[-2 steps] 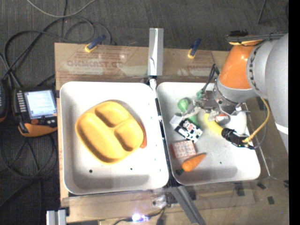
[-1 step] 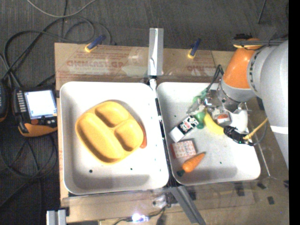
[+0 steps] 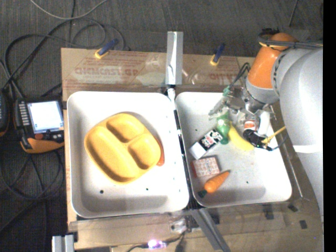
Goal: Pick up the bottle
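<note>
I see the gripper (image 3: 231, 111) low in the right bin (image 3: 273, 193), and I cannot tell how its jaws stand. The green bottle (image 3: 223, 129) lies just below the jaws, seemingly touching them; a grasp isn't visible. Beside the bottle lie a yellow banana (image 3: 240, 140) and a black-and-white carton (image 3: 206, 143).

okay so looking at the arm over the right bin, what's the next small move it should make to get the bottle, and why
Probably a short drop straight down onto the green bottle. The gripper sits over the right bin, at the bottle's upper end, and no object is seen held in it. A yellow banana and a black-and-white carton lie close beside the bottle, so the descent should stay centred on the green body.
</note>
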